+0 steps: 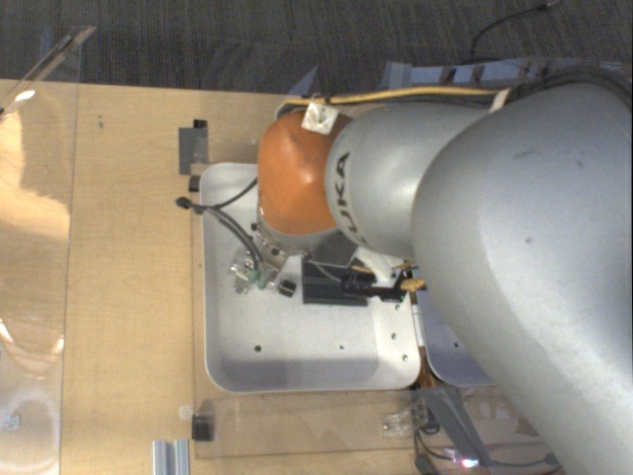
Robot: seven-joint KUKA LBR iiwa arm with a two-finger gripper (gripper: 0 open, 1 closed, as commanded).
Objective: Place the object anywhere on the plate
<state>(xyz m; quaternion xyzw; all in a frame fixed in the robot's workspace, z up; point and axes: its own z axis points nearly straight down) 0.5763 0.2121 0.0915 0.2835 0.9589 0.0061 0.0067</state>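
While the gripper (pixel 247 270) hangs over the white bin (pixel 297 364), grip state impossible to tell, a small black object (pixel 287 287) lies just beside it, to the view's right.

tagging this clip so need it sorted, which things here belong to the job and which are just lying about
Job: gripper; small greenish thing at its tip, probably the object, too small to name; left bin.
Lying about: small black piece in that bin; dark bench fitting; right bin.
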